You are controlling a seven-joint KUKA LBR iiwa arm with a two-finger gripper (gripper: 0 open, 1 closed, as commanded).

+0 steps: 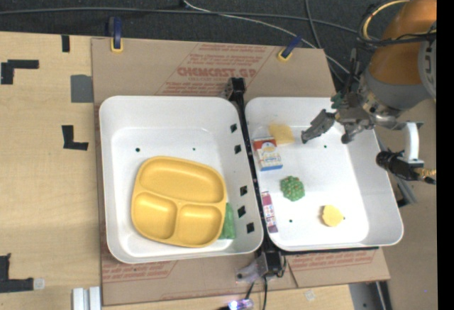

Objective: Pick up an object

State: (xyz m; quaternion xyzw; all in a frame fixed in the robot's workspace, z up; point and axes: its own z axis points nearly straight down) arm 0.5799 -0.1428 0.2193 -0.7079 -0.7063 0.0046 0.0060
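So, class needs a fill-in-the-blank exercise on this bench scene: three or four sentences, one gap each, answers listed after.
1. The yellow divided tray lies in the ____ bin.
2. The gripper hovers over the ____ bin, with nothing between its fingers.
3. The small bumpy object in the right bin is coloured ____.
4. The tray has ____ compartments.

Missing words: left; right; green; three

Red print runs across the brown cardboard sheet (213,67) at upper centre, too blurred to read surely. The small red-and-white carton (268,155) bears unreadable print.
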